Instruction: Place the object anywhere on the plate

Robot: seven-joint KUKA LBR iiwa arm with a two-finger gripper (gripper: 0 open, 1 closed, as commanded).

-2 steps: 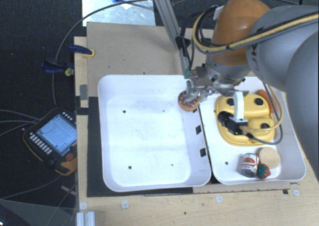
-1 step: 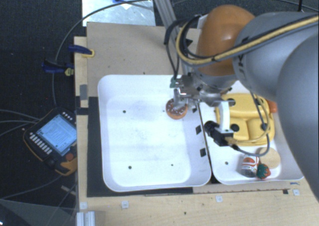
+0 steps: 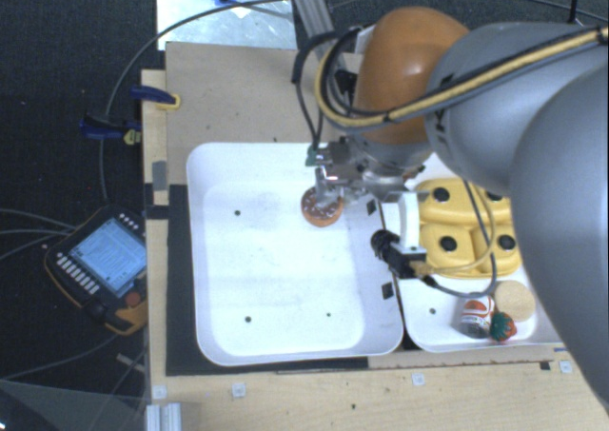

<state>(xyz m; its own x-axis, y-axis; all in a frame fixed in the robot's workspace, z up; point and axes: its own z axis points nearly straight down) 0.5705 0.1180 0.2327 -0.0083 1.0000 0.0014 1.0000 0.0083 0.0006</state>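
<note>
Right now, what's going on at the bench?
The grey arm reaches in over the two white bins, its gripper down in the left bin, right at a small round brown object near that bin's upper right. Whether the gripper actually holds the object can't be told from this angle. The right bin holds a yellow plate-like tray and a few small items along its lower edge. Nothing small lies on the yellow tray yet.

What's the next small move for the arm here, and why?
Probably a short lift straight up to test the pick. The gripper sits right over a small round brown object in the left bin, while the yellow plate lies in the right bin, so the object has yet to travel there.
</note>
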